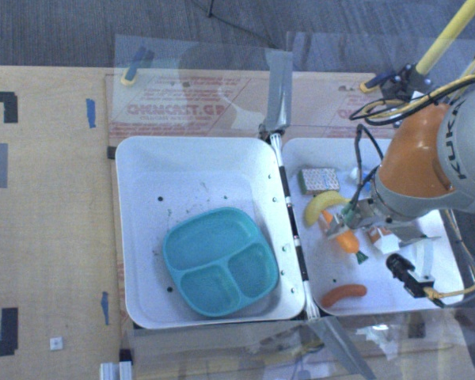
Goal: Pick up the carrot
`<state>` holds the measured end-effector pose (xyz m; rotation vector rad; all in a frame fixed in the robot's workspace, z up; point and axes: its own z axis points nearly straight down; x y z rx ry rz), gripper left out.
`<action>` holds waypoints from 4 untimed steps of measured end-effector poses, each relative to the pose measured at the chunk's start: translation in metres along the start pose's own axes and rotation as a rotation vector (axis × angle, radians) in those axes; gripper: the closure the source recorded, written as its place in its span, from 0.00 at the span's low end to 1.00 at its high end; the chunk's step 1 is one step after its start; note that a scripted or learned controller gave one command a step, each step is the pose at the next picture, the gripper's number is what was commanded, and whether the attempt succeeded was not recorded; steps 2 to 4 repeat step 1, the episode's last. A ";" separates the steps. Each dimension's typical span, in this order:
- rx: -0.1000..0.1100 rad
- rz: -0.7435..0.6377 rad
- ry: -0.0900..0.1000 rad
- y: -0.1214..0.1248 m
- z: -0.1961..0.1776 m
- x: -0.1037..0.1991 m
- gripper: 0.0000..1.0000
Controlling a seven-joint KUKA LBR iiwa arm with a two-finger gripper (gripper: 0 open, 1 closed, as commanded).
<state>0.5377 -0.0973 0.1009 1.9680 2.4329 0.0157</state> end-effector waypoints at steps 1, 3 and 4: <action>0.016 0.109 0.003 0.010 -0.084 0.100 1.00; 0.016 0.109 0.003 0.010 -0.084 0.100 1.00; 0.016 0.109 0.003 0.010 -0.084 0.100 1.00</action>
